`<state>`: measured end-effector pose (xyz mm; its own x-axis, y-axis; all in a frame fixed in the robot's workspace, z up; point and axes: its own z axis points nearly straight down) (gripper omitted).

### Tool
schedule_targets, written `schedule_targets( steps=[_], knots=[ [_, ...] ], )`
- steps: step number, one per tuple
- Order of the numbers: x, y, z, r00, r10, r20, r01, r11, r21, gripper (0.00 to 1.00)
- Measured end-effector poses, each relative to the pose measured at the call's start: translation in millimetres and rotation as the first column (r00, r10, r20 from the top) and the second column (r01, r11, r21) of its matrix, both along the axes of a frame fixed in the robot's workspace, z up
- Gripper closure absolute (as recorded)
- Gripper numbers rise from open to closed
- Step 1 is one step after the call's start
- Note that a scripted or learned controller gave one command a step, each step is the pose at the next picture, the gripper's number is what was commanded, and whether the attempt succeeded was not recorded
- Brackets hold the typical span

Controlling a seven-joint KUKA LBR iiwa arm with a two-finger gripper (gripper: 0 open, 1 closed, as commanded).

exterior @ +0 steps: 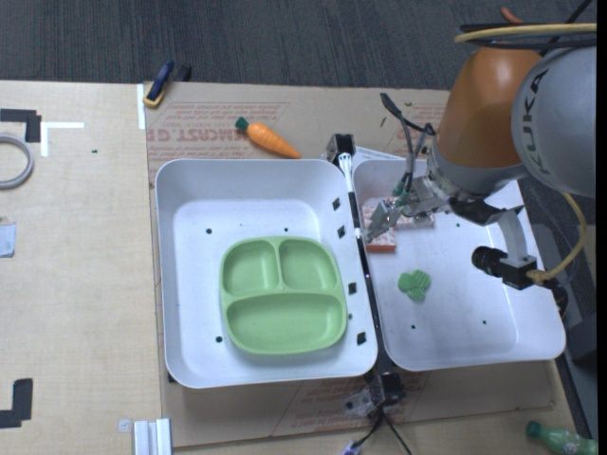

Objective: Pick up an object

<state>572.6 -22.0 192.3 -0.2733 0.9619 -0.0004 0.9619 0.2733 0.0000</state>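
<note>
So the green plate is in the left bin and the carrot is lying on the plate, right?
Not quite. The green plate is in the left bin, but the carrot isn't on it. The camera view shows the carrot lying on the bench, beyond the bin's far edge.

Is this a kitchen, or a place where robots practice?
Probably a robot practice lab, not a kitchen. A big grey arm reaches over two white bins, with a toy carrot and a green plastic divided plate, on a cardboard-covered bench.
</note>
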Motion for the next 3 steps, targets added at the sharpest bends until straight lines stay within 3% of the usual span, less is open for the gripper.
schedule_targets(
  steps=[1, 2, 3],
  knots=[
    [32.6, 16.4, 0.0, 0.984, 0.176, 0.001, -0.176, 0.984, -0.001, 0.00],
    [20.4, 4.3, 0.3, 0.713, 0.701, 0.001, -0.701, 0.713, -0.001, 0.00],
    [18.7, 24.3, 0.4, 0.532, 0.847, 0.001, -0.847, 0.532, -0.002, 0.00]
  ],
)
